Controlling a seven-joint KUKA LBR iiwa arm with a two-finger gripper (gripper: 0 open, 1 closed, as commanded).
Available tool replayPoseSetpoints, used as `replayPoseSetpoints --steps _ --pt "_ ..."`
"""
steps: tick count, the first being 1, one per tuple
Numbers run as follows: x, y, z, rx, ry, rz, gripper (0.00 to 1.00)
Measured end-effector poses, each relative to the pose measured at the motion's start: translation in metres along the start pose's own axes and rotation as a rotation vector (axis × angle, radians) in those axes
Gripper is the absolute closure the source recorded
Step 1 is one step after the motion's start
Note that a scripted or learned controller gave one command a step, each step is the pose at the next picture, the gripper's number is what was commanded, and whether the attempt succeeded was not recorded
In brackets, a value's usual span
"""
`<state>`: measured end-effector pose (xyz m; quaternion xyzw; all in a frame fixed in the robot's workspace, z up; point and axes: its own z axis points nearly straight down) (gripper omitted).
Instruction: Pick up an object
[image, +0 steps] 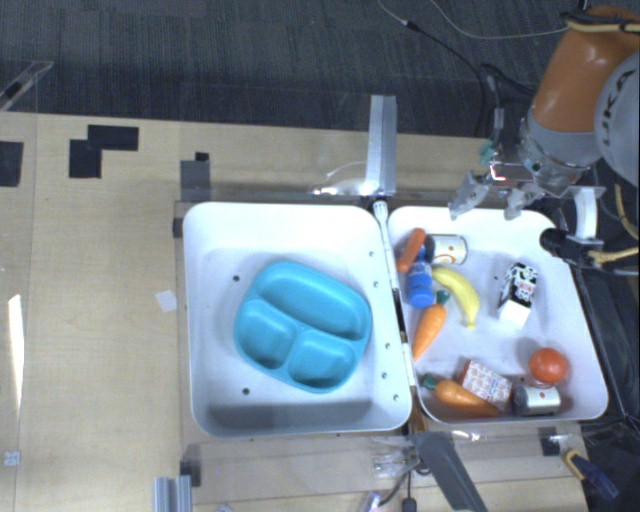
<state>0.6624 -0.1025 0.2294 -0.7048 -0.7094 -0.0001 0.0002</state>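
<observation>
The jaws (495, 195) hang spread and holding nothing above the right bin's (585, 330) far rim. Below them a banana (459, 293), carrots (428, 331) and a can (447, 248) crowd the bin's left wall, with bare floor mid-bin. The left bin (215, 250) holds a blue tray (300, 325).

Open floor in the right bin (578, 300) between banana (458, 292) and black-and-white carton (518, 286). Crowded along the divider: carrots (428, 330), blue bottle (419, 285), can (447, 249). Blocked at the near wall by tomato (548, 365) and snack box (486, 381). Blue divided plate (300, 325) across the left bin (210, 300).
</observation>
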Motion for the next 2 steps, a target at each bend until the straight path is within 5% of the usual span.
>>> replayPoseSetpoints --steps 1,2 --pt "-0.006 -0.012 0.120 0.002 0.000 0.155 0.00" --pt "-0.004 -0.011 0.110 0.001 0.000 0.152 1.00"
